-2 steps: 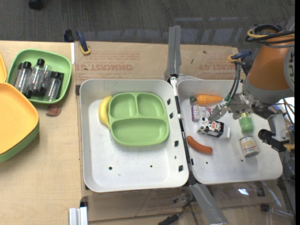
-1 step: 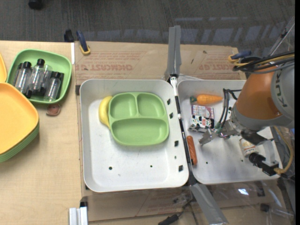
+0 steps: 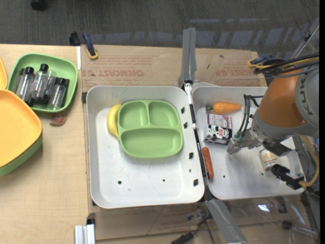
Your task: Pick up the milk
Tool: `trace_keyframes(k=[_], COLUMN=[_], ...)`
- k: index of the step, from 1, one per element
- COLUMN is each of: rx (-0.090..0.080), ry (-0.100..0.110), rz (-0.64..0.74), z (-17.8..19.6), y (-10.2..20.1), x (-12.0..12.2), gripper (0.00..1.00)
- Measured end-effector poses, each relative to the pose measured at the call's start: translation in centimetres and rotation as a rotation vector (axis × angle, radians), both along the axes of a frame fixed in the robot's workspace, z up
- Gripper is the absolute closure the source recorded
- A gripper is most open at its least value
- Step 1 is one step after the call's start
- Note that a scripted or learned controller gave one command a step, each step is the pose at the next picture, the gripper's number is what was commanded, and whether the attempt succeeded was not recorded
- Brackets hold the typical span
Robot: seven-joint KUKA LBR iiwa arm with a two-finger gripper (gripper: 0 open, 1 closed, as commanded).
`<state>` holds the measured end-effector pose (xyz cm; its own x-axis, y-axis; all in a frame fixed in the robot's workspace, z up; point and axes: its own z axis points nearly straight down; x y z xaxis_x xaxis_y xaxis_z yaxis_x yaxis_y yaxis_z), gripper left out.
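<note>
Grey arm (image 3: 304, 93) (orange band, dark cables).

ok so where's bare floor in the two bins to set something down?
Left bin: wide bare strip in front of the green divided plate, plus a strip to its left. Right bin: bare patch in front, between the hot dog and the arm. Crowded at the back: carrot, milk carton, gripper close together.

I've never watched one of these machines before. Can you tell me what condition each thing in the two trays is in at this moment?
milk carton: lying in the right bin, not gripped.
carrot: lying flat behind the carton.
hot dog: lying by the divider.
green plate: upright in the left bin, on a yellow item.
gripper: low, beside the carton.
</note>
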<state>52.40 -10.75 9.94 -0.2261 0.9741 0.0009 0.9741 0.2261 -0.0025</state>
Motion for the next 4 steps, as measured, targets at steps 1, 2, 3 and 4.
trace_keyframes(k=[1,2,3,4], rx=[0.001,-0.001,-0.01,-0.008], ry=[0.0,-0.002,-0.034,-0.044], rz=[0.065,0.175,0.317,0.457], z=[-0.9,9.2,1.9,1.4], y=[-0.5,3.3,0.2,-2.3], x=[-4.7,1.5,4.6,5.2], gripper=[1.0,1.0,1.0,1.0])
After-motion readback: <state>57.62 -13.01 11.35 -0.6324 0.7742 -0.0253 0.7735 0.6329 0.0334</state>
